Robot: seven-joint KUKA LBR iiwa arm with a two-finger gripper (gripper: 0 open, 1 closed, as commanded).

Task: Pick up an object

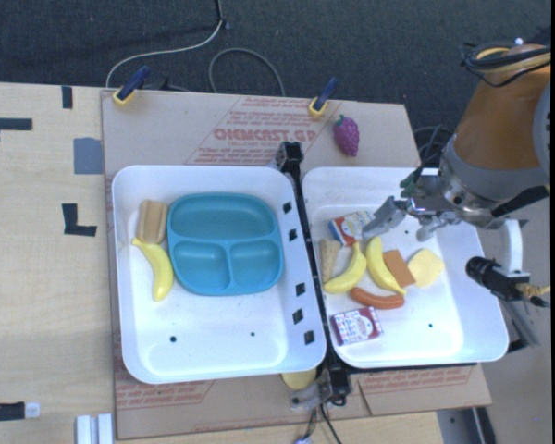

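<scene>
Presently, contents listed from the left bin (129, 340) across.

Left bin: tan bread-like block (151, 220), toy banana (157, 266), and blue divided plate (227, 244), all lying flat.

Right bin (481, 336), a cluster near its middle: small white packet (353, 226), two more toy bananas, one curved (349, 273) and one more upright (381, 265), a toy sausage (377, 297), a red-and-white carton (356, 325), an orange block (399, 269), a pale yellow piece (426, 267).

- Handling, as judged: likely hollow plastic play food, light, stiff, smooth and rather slippery. The bananas touch their neighbours. The sausage, free along its lower side, seems the best candidate: take it across its narrow middle.

Purple toy grapes (347, 135) lie on the cardboard behind the bins.

Tool (403, 220): spread, pinching nothing, over the cluster's upper edge.
</scene>
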